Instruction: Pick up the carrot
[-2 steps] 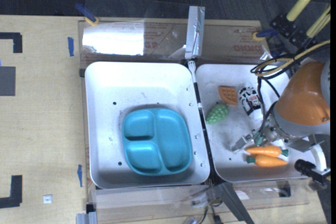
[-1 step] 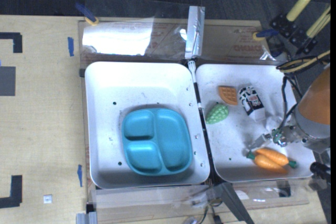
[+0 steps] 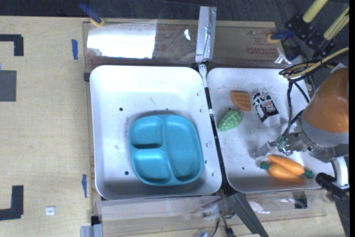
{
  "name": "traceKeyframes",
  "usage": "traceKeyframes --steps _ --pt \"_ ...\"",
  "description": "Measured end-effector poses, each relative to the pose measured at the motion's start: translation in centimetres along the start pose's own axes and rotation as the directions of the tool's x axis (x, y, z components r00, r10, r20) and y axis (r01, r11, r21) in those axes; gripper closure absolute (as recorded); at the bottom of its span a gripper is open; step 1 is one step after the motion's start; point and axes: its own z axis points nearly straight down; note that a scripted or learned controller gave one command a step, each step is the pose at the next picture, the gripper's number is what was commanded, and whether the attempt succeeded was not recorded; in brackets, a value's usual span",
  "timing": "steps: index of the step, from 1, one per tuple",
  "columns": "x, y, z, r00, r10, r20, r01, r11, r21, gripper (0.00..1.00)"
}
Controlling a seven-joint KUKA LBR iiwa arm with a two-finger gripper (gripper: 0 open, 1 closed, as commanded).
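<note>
Now the carrot (image 3: 285,167) lies near the front of the right bin (image 3: 244,175), close to its front right corner, and it seems to be two orange pieces lying one along the other, with a small green stub at the right end. Its long axis runs roughly left to right in the camera view, with the right end a little closer to the front wall. The gripper (image 3: 277,146) hangs just above and slightly to the left of the carrot's left end, very near to it; whether it touches the carrot I cannot say. The metal parts at the tip are small and mixed with cables, so I cannot tell the state of the gripper, and nothing is visible held in it. I judge that the carrot is not yet picked up, because it rests on the floor of the bin. For the coming move, the important relation is this: the carrot lies toward the front and a little to the right from the gripper, so the tip probably needs to shift that way, toward the middle of the carrot, and to close across the short width, not along the length. Further back in the same bin lie a green textured object (image 3: 229,120), an orange waffle-like piece (image 3: 241,100) and a small black and white packet (image 3: 265,106), all well apart from the carrot. The left bin (image 3: 111,86) holds a blue divided plate (image 3: 165,148).
</note>
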Motion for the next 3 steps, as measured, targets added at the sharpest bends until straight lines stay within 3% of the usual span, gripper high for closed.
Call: traceKeyframes --steps 1,2,3 --pt "0.7 0.1 0.0 0.993 -0.115 0.001 0.115 0.993 0.0 0.0" --pt "0.7 0.3 -1.1 0.993 -0.115 0.004 0.115 0.993 -0.006 1.0" --pt "0.7 0.3 -1.1 0.993 -0.115 0.003 0.115 0.993 -0.005 0.0"
